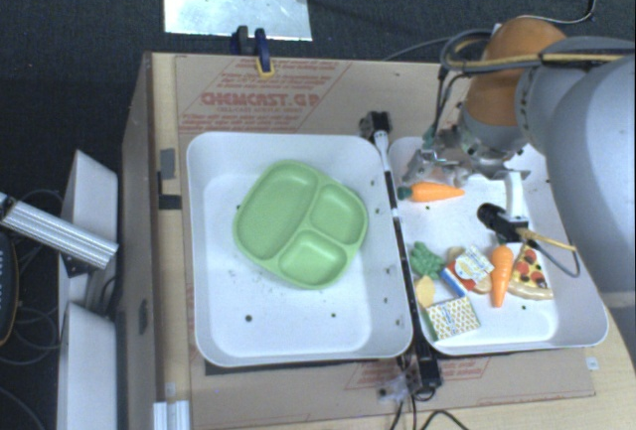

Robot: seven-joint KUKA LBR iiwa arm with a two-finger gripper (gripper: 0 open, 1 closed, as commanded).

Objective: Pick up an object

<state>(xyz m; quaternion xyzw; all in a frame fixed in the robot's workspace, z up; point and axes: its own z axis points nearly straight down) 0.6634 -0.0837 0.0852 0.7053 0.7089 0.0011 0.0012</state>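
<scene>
Orange carrot (437, 191) just below the fingers (429, 163), touching unclear, finger state cannot be told

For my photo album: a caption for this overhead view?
Robot arm reaching over toy food in one white bin, green plate in the other.

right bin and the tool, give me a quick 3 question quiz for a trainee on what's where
1. True or false: the green divided plate lies in the left bin.
2. Which item lies nearest the tool? A) pizza slice B) the carrot at the right bin's far end C) cracker packet
3. Fill in: a second carrot lies beside the ____ slice.

Key: 1 true; 2 B; 3 pizza.
</scene>
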